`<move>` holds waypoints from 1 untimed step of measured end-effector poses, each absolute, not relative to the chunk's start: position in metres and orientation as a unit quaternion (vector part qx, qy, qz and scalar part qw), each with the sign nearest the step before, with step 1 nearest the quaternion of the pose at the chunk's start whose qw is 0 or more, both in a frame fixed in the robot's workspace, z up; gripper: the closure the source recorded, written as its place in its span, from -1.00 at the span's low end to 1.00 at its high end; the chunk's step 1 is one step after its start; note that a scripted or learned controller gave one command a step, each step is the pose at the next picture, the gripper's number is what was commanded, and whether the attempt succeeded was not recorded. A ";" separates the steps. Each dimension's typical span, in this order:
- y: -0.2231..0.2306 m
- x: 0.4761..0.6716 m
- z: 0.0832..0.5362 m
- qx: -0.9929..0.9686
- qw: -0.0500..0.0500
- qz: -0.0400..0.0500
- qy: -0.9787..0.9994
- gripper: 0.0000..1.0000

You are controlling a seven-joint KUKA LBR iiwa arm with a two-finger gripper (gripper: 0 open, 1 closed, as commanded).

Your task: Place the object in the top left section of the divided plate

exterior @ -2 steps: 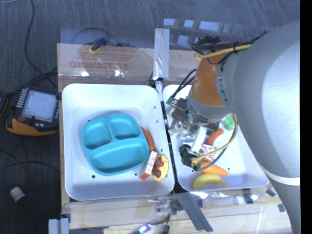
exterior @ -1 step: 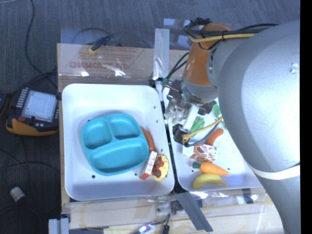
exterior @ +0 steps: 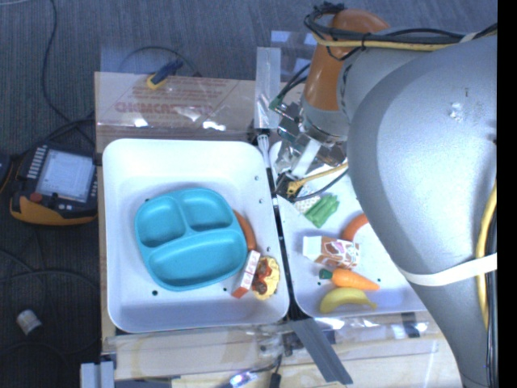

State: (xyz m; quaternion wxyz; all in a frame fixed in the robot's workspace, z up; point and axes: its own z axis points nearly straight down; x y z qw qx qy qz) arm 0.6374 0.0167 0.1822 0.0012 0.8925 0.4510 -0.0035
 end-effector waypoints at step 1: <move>0.037 0.667 0.182 0.911 0.002 -0.003 0.412 1.00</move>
